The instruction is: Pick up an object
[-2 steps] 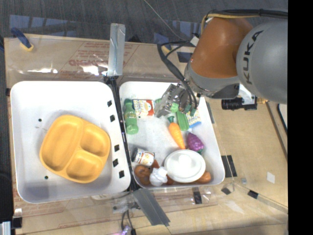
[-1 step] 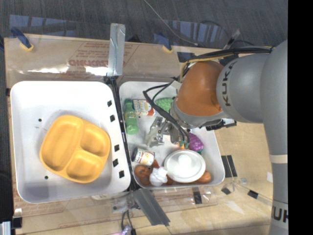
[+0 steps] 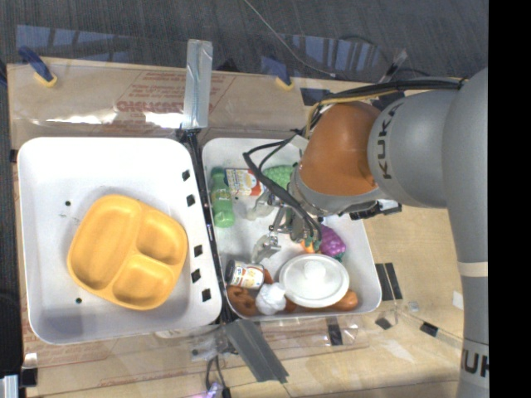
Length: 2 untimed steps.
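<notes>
Below gripper (image 3: 278,230), white bowl (image 3: 314,280).

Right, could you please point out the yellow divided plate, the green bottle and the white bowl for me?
yellow divided plate (image 3: 124,251): camera view, on the ridge between its compartments.
green bottle (image 3: 222,206): camera view, on the middle of its body.
white bowl (image 3: 314,280): camera view, on its inner centre.

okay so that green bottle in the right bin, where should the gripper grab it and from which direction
Judging from this view, grip the green bottle across its body, coming straight down from above. It lies flat along the right bin's left wall, long axis running up and down the picture, so the fingers should close across its narrow width. The wall crowds its left side, leaving little room for a finger there.
</notes>
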### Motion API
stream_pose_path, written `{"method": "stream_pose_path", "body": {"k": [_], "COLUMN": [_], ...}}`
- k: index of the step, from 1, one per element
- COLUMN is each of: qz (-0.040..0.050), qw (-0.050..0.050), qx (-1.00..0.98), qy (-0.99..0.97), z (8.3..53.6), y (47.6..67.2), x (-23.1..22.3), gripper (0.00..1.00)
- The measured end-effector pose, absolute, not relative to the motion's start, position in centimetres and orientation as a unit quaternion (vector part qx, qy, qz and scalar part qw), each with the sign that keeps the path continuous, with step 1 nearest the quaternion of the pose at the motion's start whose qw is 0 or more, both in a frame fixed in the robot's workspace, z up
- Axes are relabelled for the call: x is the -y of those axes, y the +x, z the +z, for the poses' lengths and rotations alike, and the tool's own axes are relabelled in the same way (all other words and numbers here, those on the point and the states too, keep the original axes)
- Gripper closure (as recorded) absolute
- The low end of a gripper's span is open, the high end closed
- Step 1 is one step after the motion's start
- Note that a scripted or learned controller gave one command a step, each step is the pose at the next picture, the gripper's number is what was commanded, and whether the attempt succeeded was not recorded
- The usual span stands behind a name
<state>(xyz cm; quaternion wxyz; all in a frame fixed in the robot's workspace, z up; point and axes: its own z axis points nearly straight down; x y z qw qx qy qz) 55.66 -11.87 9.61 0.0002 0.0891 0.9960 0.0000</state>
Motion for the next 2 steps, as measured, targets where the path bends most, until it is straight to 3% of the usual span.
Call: {"method": "stream_pose_path", "body": {"k": [1, 2], "qz": [0.0004, 0.0000], "qw": [0.001, 0.003], "qx": [-0.992, -0.993], "qy": [0.123, 0.121], "z": [9.3, 10.4], "y": [59.9, 60.0], "x": [9.2, 9.2], "gripper": [0.00, 1.00]}}
